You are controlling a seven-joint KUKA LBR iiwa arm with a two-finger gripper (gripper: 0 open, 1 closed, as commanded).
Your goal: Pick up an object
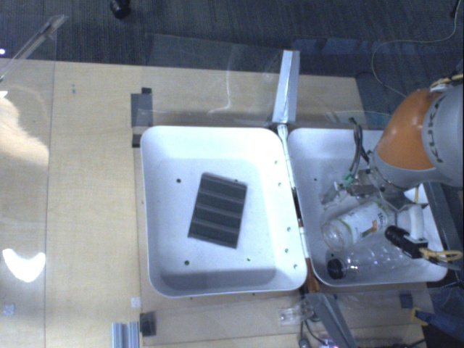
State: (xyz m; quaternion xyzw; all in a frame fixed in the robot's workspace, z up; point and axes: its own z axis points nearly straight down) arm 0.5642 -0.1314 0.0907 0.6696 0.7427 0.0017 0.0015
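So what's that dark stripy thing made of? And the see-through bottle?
The stripy block looks like dull dark grey plastic or maybe rubber: it has ridges and no shine. The bottle looks like clear, glossy plastic, possibly glass: you can see through it, and it glints.

You are looking at two shallow white plastic bins, the left bin (167, 158) and the right bin (312, 158). The left bin is carrying one item: a dark grey ribbed rectangular slab (217, 210). The right bin is carrying one clear plastic bottle with a pale label (354, 225) and one small round black cap (335, 268). Further clear plastic (366, 256) is showing beside that cap. It is reading as perhaps a second bottle, but you are not getting a firm count there.
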